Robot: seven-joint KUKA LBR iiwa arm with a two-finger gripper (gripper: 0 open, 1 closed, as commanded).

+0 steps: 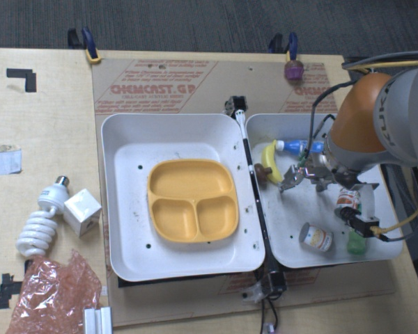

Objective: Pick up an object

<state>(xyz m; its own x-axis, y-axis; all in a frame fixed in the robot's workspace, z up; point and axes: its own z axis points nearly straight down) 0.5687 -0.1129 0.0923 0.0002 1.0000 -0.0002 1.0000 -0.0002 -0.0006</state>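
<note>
item: grey two-finger gripper [290,180], finger state i cannot tell, poised low in the right white bin [282,249] beside the yellow plastic banana [267,159]; approach step, next needs closing squarely on it.

Yellow-orange tray [193,200] in a white bin [118,207]; yellow banana [267,158], green block [357,243], white bulb [40,223], white cube [82,211], pink wrap [52,298], tan bench [28,124].

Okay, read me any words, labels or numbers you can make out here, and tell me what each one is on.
"CHEMCAST GP" in red, upside down: the brown sheet under the bins, repeated at its right end.
Smaller red lines beneath it: too blurred to read.
Labels on the small can and the small bottle: too small to read.
</note>
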